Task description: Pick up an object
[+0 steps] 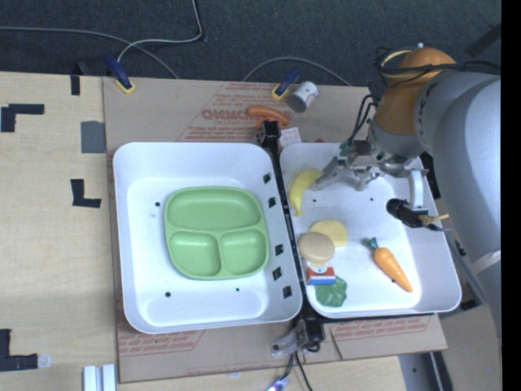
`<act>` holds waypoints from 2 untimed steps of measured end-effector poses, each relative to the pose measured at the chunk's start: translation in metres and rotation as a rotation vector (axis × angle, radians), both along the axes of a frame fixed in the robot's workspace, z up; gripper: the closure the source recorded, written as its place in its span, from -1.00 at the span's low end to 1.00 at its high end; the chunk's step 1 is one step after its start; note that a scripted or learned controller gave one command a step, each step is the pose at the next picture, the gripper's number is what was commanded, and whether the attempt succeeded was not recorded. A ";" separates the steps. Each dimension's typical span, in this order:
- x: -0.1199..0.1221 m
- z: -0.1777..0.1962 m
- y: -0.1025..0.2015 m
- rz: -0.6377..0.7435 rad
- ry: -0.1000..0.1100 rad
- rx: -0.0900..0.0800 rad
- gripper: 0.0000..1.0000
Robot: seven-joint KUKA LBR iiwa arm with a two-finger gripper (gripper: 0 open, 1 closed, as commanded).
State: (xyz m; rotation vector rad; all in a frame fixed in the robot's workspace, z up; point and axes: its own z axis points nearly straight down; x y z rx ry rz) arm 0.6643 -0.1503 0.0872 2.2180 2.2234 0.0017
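Note:
My gripper (348, 177) hangs low over the back of the right bin (431, 300), open, with nothing between its fingers. Just left of it a yellow banana (301, 187) lies against the bin's left wall. Nearer the front are a pale yellow round piece (330, 233), a small toy figure with a tan head (317, 254) and a green leafy piece (334, 292). An orange carrot (391, 267) lies at the front right of that bin.
The left bin (138, 300) holds a green divided plate (217, 231). Behind the bins, on the cardboard, lie an orange toy (267, 113) and a small grey cylinder (303, 96). The arm's grey bulk (472, 161) covers the right bin's far right side.

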 end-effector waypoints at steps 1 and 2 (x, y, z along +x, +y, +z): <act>-0.051 0.098 0.078 0.001 0.001 0.001 -1.00; -0.073 -0.001 0.052 -0.002 0.001 0.000 -1.00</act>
